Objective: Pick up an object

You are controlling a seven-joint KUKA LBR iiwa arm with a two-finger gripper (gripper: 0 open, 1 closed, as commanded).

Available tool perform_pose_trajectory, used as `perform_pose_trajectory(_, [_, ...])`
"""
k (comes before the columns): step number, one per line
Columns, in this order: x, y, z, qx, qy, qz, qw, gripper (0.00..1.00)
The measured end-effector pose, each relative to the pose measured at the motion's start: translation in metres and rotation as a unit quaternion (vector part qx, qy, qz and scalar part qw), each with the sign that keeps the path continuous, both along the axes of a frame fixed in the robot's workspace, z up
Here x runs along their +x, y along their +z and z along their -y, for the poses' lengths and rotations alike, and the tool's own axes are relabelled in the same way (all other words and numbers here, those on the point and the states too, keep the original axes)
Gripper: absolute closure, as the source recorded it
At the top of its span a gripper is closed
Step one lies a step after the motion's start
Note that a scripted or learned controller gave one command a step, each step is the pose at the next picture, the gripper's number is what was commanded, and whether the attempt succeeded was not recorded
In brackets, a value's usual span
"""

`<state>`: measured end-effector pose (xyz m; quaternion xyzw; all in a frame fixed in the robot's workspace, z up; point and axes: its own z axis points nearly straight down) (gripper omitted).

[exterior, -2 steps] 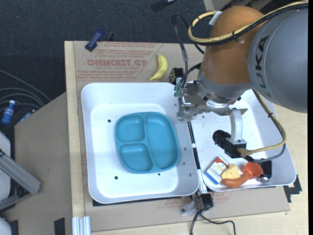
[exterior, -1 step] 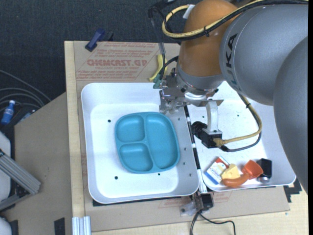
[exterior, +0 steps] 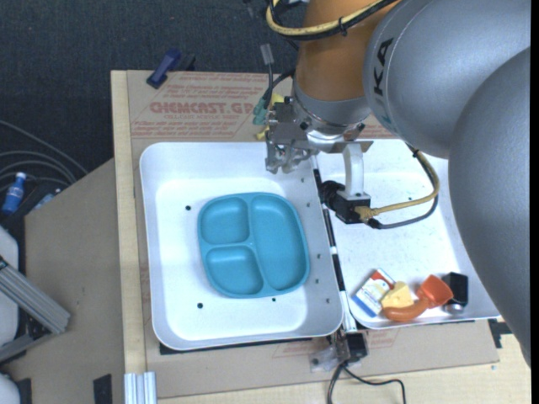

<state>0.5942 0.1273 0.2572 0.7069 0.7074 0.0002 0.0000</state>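
The blue divided plate (exterior: 253, 244) is lying flat in the left bin (exterior: 160, 251). The gripper (exterior: 285, 160) is hovering above the bin's far edge, just beyond the plate, holding nothing visible between it and the plate.

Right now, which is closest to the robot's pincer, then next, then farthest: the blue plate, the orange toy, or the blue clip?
From the pincer:
1. Blue plate, left bin, just below it.
2. Blue clip, on the cardboard, upper left.
3. Orange toy, right bin's bottom corner.

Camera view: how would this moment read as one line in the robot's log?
gripper: above left bin far edge | blue divided plate: in left bin, untouched | small objects: right bin near corner | nothing picked up yet
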Motion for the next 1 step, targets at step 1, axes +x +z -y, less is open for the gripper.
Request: perform_pose_trajectory(1, [-0.0001, -0.0001, 0.0000, -0.0001, 0.000, 0.000, 1.0000, 0.00])
